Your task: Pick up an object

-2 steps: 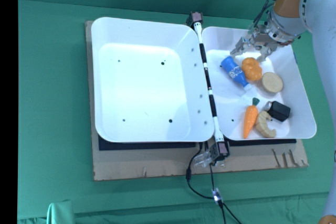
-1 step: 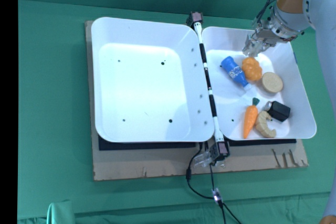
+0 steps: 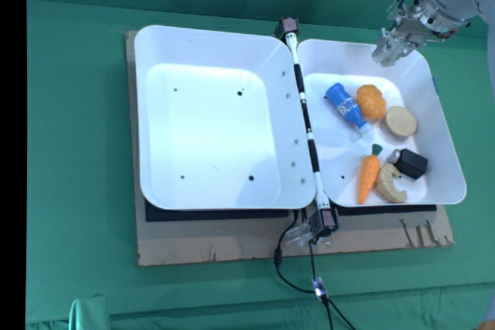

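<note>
The right bin holds several small objects: a blue bottle, an orange pumpkin-like toy, a round tan biscuit, a carrot, a black block and a beige croissant-like piece. My gripper hangs above the bin's far right corner, up and to the right of the blue bottle, with nothing visible between its fingers.
The left bin sits beside the right one, parted by a black and white divider bar. Both rest on a cardboard sheet over green cloth. A cable trails off the front edge.
</note>
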Available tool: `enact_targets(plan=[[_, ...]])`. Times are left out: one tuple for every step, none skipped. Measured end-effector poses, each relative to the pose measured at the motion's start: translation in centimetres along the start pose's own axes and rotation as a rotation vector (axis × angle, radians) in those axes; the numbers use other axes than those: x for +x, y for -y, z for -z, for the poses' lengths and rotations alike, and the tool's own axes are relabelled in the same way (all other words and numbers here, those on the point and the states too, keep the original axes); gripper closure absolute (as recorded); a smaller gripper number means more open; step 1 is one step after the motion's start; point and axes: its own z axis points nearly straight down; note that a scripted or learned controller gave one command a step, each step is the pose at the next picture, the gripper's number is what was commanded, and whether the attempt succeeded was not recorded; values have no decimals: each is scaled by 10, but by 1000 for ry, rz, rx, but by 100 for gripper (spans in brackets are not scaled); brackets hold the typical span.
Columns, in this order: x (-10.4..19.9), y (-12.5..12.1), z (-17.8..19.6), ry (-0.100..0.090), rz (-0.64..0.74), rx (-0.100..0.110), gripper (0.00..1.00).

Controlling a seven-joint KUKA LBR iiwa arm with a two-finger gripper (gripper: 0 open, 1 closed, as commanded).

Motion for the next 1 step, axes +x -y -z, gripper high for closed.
enact_targets(plan=[[5, 5, 58, 0, 1, -1, 100]])
